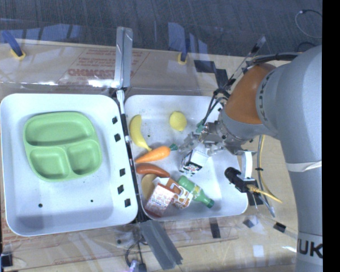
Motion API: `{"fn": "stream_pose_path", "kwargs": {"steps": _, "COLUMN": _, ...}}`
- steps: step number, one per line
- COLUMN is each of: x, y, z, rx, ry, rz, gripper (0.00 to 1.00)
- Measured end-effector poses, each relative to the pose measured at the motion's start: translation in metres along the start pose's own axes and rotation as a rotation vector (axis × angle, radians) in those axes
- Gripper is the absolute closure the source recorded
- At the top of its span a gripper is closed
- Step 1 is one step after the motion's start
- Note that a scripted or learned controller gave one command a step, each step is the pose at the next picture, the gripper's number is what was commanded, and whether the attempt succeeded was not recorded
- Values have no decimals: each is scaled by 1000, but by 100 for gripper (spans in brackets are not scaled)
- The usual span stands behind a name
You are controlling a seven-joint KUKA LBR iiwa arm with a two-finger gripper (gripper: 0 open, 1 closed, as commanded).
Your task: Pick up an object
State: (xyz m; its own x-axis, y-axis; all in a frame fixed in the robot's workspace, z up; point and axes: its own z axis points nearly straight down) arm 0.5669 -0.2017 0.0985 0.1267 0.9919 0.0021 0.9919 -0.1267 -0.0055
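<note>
I see my gripper point(197, 152) low in the right bin point(158, 107), near its right edge. Whether it's wide or narrow I cannot tell. Nothing looks lifted yet, so the pick remains.

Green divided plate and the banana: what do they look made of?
The green divided plate looks like moulded plastic, matte to satin: uniform colour, soft rounded compartment edges. The banana looks like smooth toy plastic, judging by its even yellow and faint sheen, though real fruit can't be ruled out.

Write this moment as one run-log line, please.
arm: over right bin | gripper: low among items, near carrot | grasp: unconfirmed | left bin: green tray
</note>
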Motion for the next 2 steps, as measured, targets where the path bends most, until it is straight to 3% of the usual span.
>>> {"fn": "stream_pose_path", "kwargs": {"steps": 1, "x": 65, "y": -34, "z": 9, "rx": 0, "ry": -1, "rz": 54, "gripper": 0}}
{"fn": "stream_pose_path", "kwargs": {"steps": 2, "x": 105, "y": -12, "z": 7, "rx": -5, "ry": -7, "rz": 138, "gripper": 0}}
